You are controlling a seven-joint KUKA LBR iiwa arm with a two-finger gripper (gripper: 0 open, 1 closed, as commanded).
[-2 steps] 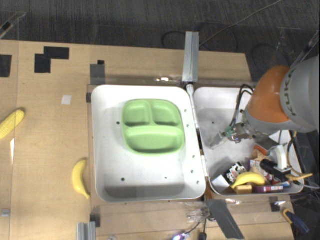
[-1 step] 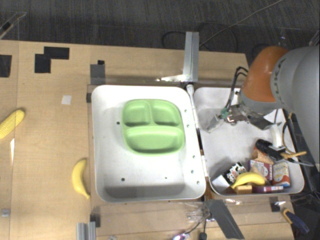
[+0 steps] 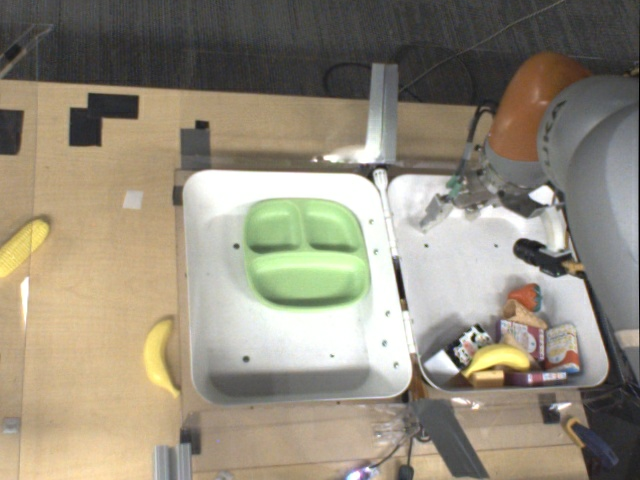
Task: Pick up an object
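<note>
Item: gripper (image 3: 440,208) over right bin (image 3: 450,278), far corner.
I could not tell its state; banana (image 3: 497,358) and cartons (image 3: 540,343) lay heaped at near edge.

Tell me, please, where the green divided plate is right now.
The green divided plate lies in the left white bin, toward its far side, across the divider from the right bin where the gripper hovers.
</note>
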